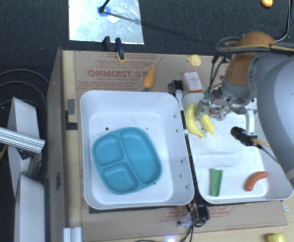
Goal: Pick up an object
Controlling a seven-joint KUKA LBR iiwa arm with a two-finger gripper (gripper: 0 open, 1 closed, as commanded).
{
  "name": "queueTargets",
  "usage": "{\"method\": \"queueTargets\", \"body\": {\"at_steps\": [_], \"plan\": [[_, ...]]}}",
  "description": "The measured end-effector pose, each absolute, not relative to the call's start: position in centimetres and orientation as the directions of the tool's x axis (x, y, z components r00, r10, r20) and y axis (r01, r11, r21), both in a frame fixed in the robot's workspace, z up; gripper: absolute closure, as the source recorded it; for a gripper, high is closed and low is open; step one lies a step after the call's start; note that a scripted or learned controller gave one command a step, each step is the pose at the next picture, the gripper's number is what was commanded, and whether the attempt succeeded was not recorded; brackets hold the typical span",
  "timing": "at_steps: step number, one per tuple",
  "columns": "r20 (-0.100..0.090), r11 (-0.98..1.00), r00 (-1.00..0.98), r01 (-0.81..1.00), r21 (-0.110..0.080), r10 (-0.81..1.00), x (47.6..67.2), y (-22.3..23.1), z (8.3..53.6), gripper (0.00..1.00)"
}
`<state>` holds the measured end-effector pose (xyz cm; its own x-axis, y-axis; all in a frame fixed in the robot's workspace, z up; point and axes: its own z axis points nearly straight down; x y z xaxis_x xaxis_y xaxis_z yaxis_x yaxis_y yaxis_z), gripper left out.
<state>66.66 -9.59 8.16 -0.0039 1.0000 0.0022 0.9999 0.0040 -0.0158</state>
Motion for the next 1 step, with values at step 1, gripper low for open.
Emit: {"method": "queueTargets", "body": {"at_steps": [1], "plan": [[-0.001,0.007,-0.007,1.0,-0.012,1.0,66.62,-9.84,9.28,1.0]]}}
